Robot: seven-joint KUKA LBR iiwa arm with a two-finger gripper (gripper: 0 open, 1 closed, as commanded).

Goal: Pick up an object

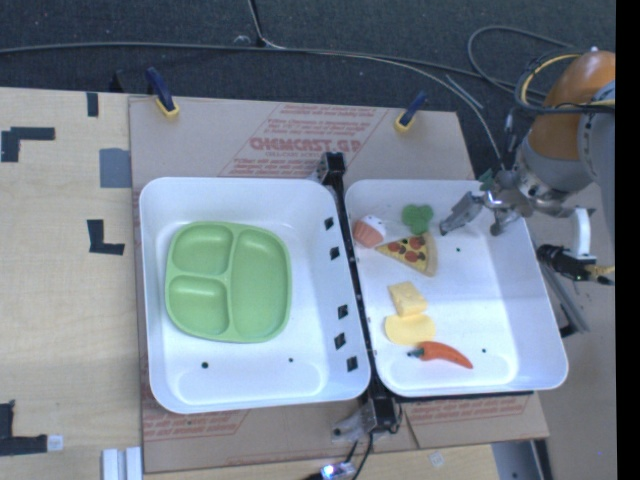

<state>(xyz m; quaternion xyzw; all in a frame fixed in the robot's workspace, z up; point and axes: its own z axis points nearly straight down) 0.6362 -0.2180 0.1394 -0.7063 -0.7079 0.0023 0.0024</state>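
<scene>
You see two shallow white bins side by side on a brown cardboard sheet [300, 138], which two clamps with yellow tips hold at its far edge. The left bin [180, 378] carries a green divided tray [228, 280] with three compartments, lying flat toward the left part of the bin. The right bin [520, 358] holds the small toy foods. Near its far left corner you find a pink and white piece [368, 231], and just to the right of it a green leafy piece [417, 215]. Just near of these two lies a pizza slice [410, 252], its tip pointing left. More to the near side there is a pale yellow cheese block [406, 296], touching a flat yellow piece [410, 328] below it, and next to that an orange-red chili pepper [441, 353] with a green stem, lying close to the near wall. The arm comes in from the right, with its orange band high at the far right. The gripper [481, 214] hangs over the far right part of the right bin, and its two fingers stand spread apart with nothing between them. It is near the green leafy piece but well apart from the cheese and the pepper. Black cables run over the dark floor behind the bench.
</scene>
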